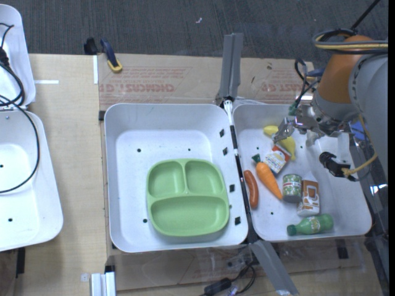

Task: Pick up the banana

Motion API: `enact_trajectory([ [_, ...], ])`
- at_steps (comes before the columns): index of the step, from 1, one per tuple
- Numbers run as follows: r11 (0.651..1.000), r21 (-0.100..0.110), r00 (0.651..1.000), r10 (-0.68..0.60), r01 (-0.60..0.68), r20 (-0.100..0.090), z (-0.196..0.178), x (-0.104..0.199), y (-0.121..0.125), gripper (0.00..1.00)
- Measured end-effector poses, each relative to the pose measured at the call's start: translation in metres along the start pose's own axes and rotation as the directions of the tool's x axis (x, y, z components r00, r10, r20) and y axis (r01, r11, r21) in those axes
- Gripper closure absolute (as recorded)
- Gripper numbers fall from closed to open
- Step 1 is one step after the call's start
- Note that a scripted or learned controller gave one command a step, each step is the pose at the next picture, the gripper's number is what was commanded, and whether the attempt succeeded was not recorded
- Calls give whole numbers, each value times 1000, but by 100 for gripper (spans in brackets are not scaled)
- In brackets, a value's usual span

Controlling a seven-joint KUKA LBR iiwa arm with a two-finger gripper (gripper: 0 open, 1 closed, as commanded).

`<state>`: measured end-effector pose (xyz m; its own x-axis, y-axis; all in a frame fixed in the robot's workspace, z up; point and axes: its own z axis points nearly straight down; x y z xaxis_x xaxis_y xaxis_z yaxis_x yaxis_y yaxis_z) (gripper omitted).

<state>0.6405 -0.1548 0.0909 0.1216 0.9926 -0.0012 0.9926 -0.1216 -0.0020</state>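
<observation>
The yellow banana (271, 130) lies in the right bin (349, 217) near its far left part. One end shows at the upper left, and another yellow stretch shows lower right, by a small packet. My gripper (286, 132) hangs right over the banana's middle and hides that part of it. The grey arm with its orange band (338, 79) reaches in from the right above the bin's far corner.
Also in the right bin are a red-and-white packet (277, 160), a carrot (269, 180), a red sausage (250, 188), a can (291, 187), a carton (308, 197) and a green bottle (310, 225). The left bin (123, 165) holds a green divided plate (187, 197).
</observation>
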Motion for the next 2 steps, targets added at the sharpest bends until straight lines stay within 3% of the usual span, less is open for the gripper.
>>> enact_trajectory([
  [1, 1000, 8, 1000, -4, 4, 1, -7, 0, -1, 100],
  [2, 964, 1, 964, 265, -265, 1, -121, -25, 16, 100],
])
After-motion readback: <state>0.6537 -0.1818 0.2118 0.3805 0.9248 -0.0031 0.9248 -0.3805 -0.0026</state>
